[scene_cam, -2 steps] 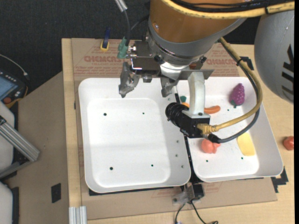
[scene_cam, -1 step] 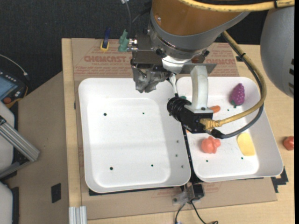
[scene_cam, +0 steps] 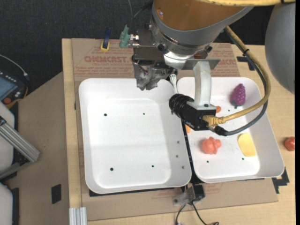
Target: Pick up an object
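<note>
End effector (scene_cam: 149,80) above bins' divide; purple grapes (scene_cam: 238,94) well apart

I see two bins side by side, right bin (scene_cam: 262,170) holding grape bunch (scene_cam: 238,94) behind, two small items (scene_cam: 211,145) in front.

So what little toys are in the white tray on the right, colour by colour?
Purple: 1, a grape bunch
Pink-red: 1, a lumpy piece
Yellow: 1, a flat piece
Orange: 1, partly hidden under the black fitting
Total: 4

Arm reaches in from right; end effector (scene_cam: 149,80) points down.
</note>
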`<state>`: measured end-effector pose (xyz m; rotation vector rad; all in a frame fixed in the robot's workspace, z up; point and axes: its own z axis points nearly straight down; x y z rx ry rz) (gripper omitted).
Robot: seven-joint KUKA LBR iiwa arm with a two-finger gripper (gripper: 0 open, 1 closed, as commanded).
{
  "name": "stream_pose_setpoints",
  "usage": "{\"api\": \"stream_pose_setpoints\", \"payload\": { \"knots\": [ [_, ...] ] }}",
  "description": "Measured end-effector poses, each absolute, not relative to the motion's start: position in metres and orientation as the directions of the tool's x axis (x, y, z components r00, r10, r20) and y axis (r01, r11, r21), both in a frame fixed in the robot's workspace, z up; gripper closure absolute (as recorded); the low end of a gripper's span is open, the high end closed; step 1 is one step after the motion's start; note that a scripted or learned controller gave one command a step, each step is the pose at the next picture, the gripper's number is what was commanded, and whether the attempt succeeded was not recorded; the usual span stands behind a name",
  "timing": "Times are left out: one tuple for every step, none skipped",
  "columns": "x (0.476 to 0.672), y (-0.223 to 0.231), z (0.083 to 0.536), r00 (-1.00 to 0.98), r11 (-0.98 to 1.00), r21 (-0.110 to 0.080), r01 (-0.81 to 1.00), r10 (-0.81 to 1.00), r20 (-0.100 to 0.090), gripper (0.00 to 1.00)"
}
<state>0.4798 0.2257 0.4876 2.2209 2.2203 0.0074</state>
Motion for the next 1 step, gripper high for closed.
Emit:
{"api": "stream_pose_setpoints", "payload": {
  "knots": [
    [0.4922,0.2246,0.4598,0.001,-0.001,-0.005,1.0,1.0,-0.002,1.0]
  ]
}}
